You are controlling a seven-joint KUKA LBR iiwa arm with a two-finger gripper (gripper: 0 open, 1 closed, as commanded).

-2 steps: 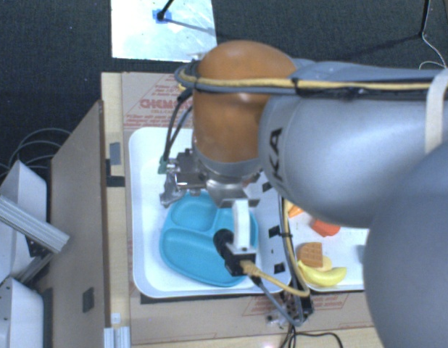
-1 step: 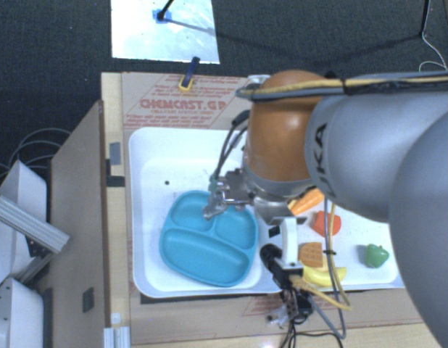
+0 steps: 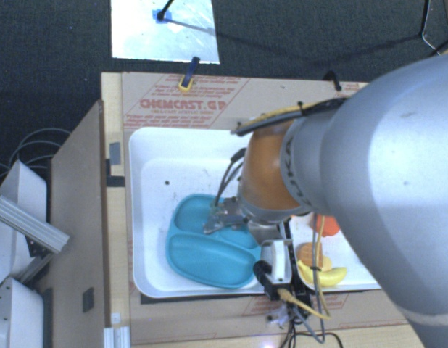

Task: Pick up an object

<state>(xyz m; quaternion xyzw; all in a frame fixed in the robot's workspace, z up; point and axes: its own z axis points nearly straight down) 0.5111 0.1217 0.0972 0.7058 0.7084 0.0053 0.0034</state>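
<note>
The pincer [image 3: 222, 216] sits low over the blue divided tray [image 3: 206, 249] in the left bin [image 3: 148, 194]. Its fingers' state cannot be told. A banana [image 3: 325, 275] lies to the right.

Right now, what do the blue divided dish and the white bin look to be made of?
Blue divided dish: likely moulded plastic, with an even turquoise colour, soft rounded rims and a dull sheen. White bin: also looks like plastic, smooth and slightly glossy, with rounded corners and a soft highlight along its wall. Neither can be confirmed by look alone.
</note>
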